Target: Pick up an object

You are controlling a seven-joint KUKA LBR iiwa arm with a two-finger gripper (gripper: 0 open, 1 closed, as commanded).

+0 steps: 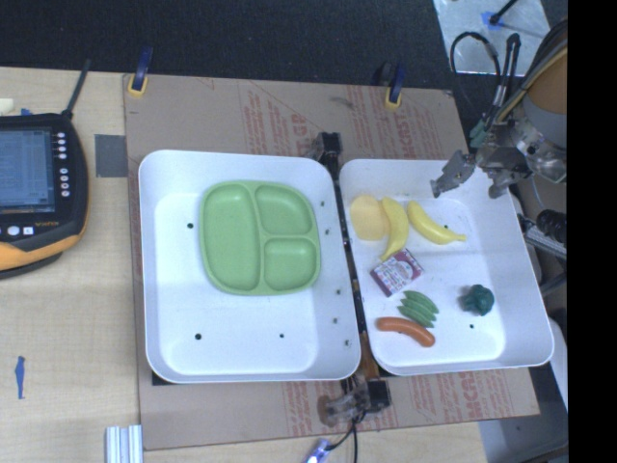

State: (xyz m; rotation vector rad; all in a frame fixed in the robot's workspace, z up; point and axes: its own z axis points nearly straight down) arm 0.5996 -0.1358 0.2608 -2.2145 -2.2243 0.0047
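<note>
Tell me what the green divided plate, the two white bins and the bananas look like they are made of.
Green three-compartment plate: likely matte moulded plastic, with an even colour and soft rounded ridges.
Shallow white bins, left and right: probably smooth plastic, with a faint sheen and rounded moulded corners.
Two yellow bananas: apparently toy plastic, uniformly coloured and unblemished; rubber can't be ruled out.

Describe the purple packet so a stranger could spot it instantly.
Look in the right bin, which holds the toy food. Just below the two bananas lies the packet. It is the one flat, boxy, purple-and-white item among rounded pieces.
</note>
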